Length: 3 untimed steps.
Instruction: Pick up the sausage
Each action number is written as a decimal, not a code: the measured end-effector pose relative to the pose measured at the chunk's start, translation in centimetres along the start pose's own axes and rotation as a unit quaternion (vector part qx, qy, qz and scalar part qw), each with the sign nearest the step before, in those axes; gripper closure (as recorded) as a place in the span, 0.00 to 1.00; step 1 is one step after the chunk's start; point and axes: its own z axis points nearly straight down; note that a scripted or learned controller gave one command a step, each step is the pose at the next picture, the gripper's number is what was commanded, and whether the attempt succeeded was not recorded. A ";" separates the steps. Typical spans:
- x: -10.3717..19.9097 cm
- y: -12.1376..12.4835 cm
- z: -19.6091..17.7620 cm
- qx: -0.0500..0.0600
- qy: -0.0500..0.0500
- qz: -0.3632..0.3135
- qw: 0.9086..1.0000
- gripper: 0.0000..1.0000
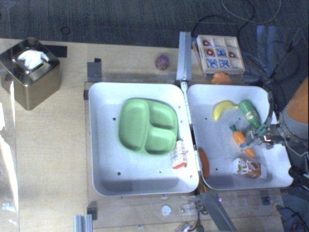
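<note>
**Free room and obstacles in the two bins**

In the right bin (227, 93), the banana (222, 108), green bottle (248, 111), carrot (238, 137) and brown carton (247, 167) crowd the right half; its lower-left floor lies open, save the sausage (204, 162) against the left wall. The green tray (147, 125) and small carton (179, 154) fill the left bin's (104, 178) centre; its margins stay free.

No legible text anywhere. Red and blue X and O marks on the tic-tac-toe board (221, 55), beyond the claw (254, 138); print on the small carton (179, 154) too blurred to read.
</note>
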 end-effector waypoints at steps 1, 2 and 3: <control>6.7 1.6 7.4 -0.002 0.000 -0.073 0.997 0.00; -0.4 3.5 4.5 -0.002 -0.001 -0.010 1.000 0.00; 5.4 4.9 7.8 -0.005 -0.002 -0.099 0.995 0.00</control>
